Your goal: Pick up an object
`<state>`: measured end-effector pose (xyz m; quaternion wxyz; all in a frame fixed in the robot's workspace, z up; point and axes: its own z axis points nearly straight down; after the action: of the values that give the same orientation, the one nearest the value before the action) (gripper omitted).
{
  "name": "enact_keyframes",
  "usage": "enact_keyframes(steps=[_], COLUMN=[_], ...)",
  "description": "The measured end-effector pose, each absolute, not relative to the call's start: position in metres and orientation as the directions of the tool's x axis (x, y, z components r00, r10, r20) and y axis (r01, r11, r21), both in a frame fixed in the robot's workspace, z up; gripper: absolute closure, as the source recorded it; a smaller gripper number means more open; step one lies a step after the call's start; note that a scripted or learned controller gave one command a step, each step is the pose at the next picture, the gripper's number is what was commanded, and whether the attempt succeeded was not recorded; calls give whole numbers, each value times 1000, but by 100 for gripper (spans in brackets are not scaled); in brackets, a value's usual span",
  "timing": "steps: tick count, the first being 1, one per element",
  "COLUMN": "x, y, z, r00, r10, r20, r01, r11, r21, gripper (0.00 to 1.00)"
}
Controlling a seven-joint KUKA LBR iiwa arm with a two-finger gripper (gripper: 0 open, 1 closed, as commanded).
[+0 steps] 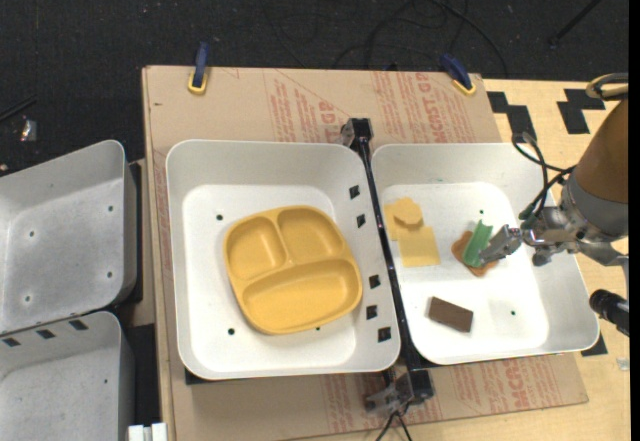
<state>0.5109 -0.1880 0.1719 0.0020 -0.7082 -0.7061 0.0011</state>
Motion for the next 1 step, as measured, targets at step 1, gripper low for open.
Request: enact_keyframes(steps=[1], x=[500], y=[-191], z=[117], r00=[3], r10=[1000], r20=[2], r01=[1000], r11=[-3], r21=[-6], gripper=[0])
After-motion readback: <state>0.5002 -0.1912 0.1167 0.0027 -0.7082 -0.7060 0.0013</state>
